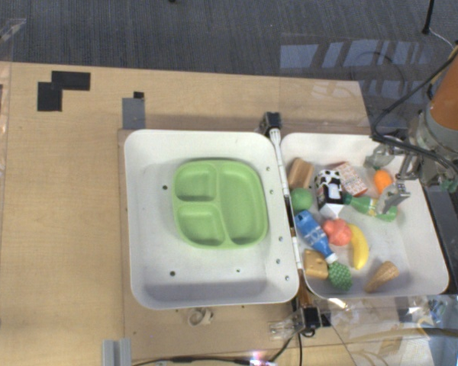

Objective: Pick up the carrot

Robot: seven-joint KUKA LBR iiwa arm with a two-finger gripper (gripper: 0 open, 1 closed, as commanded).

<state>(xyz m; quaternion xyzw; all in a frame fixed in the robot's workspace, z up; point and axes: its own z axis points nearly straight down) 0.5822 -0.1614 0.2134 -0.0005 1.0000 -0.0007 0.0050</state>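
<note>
The gripper [389,180] is hanging over the far right part of the right bin [427,235], its fingers spread apart and pinching nothing. The carrot [382,180] is lying in that bin just between the fingers, its orange end showing and its green top [370,204] stretching toward the near left. A banana [359,248] is lying nearer, beside a pink ball [337,231] and a blue bottle [312,232]. In the left bin [149,204], a green divided plate [217,204] is sitting at the middle.
</note>
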